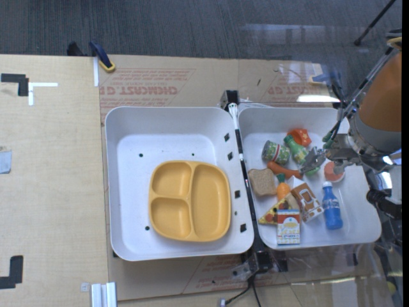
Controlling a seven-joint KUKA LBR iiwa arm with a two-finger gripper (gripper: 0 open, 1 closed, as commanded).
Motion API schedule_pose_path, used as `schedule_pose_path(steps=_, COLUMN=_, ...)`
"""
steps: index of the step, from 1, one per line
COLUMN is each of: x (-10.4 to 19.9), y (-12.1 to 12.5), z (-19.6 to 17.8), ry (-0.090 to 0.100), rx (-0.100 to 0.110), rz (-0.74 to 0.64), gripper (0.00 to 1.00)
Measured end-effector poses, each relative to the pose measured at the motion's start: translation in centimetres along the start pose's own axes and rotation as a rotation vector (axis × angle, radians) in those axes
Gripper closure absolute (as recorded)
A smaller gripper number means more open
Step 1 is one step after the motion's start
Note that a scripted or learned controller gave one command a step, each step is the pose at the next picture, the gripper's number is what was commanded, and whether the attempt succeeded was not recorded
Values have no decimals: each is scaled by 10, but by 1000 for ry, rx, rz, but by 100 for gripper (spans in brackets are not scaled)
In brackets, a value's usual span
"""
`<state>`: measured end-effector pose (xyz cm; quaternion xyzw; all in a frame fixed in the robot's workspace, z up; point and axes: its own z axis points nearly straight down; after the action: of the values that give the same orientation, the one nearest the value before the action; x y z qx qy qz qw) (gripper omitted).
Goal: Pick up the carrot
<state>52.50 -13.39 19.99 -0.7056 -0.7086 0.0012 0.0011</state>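
Where carrot (283, 169) lies, hand (312, 160) low.

The light is bright and even. White glare shines at the upper right of the frame. Shadows are soft. The right edge looks blurry.

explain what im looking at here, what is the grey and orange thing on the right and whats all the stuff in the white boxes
You are looking down at a slant from one fixed camera above a bench. The grey and orange shape at the right is a robot arm; its end effector is reaching into the right bin. That bin holds toy foods: a carrot, a green can, a slice of bread, a blue bottle and some small boxes. The left bin holds a yellow divided plate. The end effector is just beside the carrot, but I cannot tell whether it grips anything.
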Motion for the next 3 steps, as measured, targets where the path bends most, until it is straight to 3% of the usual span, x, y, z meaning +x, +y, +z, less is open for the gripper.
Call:
schedule_pose_path(steps=1, x=16, y=12, z=109, ry=0, rx=-1, rz=56, gripper=0)
schedule_pose_path(steps=2, x=15, y=13, z=100, ry=-1, rx=-3, rz=62, gripper=100)
schedule_pose_path(steps=3, x=21, y=-37, z=103, ry=-12, rx=-37, rz=-90, gripper=100)
